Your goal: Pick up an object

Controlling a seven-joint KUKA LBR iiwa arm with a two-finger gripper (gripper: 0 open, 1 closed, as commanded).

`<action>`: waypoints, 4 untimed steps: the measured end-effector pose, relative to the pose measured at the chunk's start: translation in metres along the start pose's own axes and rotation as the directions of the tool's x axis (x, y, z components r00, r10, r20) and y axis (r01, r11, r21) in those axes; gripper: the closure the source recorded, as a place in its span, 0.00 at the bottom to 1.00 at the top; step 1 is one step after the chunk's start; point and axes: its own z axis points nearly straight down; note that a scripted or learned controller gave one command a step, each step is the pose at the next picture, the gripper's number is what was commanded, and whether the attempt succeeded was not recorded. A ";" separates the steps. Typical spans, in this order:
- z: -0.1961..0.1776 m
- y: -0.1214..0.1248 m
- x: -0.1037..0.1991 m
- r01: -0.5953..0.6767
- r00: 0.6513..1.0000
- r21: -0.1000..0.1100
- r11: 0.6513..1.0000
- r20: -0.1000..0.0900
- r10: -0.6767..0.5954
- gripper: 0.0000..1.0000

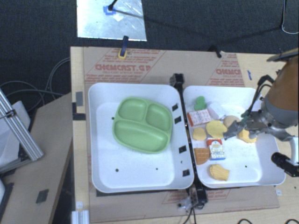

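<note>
The grey arm's pincer (235, 129) is low in the shallow white right bin (252, 171), among small plastic toy foods — its tip is just beside a round yellow piece (215, 127) and a yellow chunk (246, 136). I cannot tell its state, and nothing is seen held. I judge this the reaching step; next it needs to close on one piece and lift.

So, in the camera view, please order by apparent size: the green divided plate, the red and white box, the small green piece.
1. green divided plate
2. red and white box
3. small green piece, only slightly smaller than the box.
</note>
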 end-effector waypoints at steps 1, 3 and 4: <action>-0.006 0.003 0.000 0.003 1.000 -0.012 1.000 0.002 -0.003 0.00; 0.087 0.010 0.008 0.001 1.000 -0.008 1.000 0.001 -0.001 0.00; 0.116 0.013 0.005 -0.002 1.000 -0.019 1.000 0.006 0.002 0.00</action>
